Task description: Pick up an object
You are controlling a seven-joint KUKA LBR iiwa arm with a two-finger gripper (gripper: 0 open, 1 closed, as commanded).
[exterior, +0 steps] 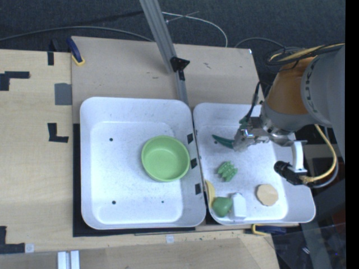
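Note:
My gripper [242, 141] hangs low over the upper middle of the right bin [291, 206]. A thin dark-green curved piece [223, 141] lies right at its tip, pointing left; I cannot tell if it is gripped. Below it lies a small light-green ridged object [227, 171]. A tan round disc [267, 194] sits at the lower right of the bin. A green rounded object [222, 205] and a white block [239, 205] rest at the front edge. A green bowl [165, 158] stands in the left bin [101, 122].
A yellow sliver [208, 188] lies against the wall between the bins. A grey pole [162, 32] slants down from the top to the bins' back edge. Cables and a black fitting [289, 172] hang off the wrist over the right bin.

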